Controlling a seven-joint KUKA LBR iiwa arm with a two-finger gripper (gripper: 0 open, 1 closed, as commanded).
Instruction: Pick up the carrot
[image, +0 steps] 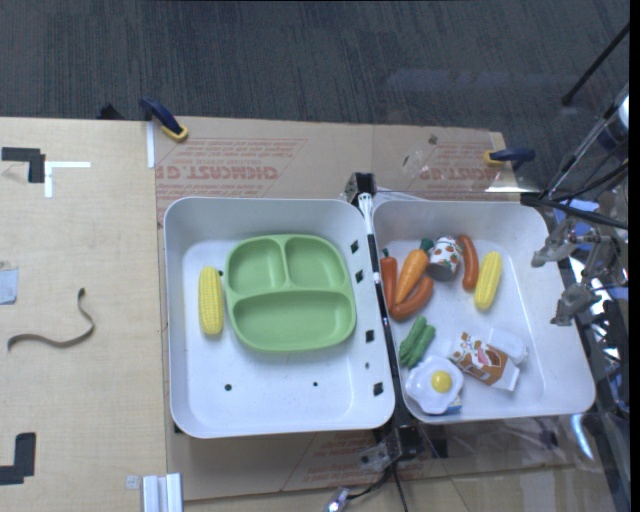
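Observation:
The carrot (409, 276) is orange with a small green top. It lies tilted in the upper left part of the right bin (560, 385), close to the divider between the two bins. A reddish sausage (418, 298) presses against its lower side, and a brown and white toy (443, 259) sits at its upper right. My gripper (559, 279) hangs over the right rim of the right bin, well to the right of the carrot. Its two grey fingers stand apart with nothing between them.
The right bin also holds a corn cob (487, 280), a second sausage (467, 262), green pea pods (415, 341), a fried egg (438, 384) and a printed carton (486, 361). In the left bin (270, 410) lie a green divided plate (290, 292) and another corn cob (210, 300).

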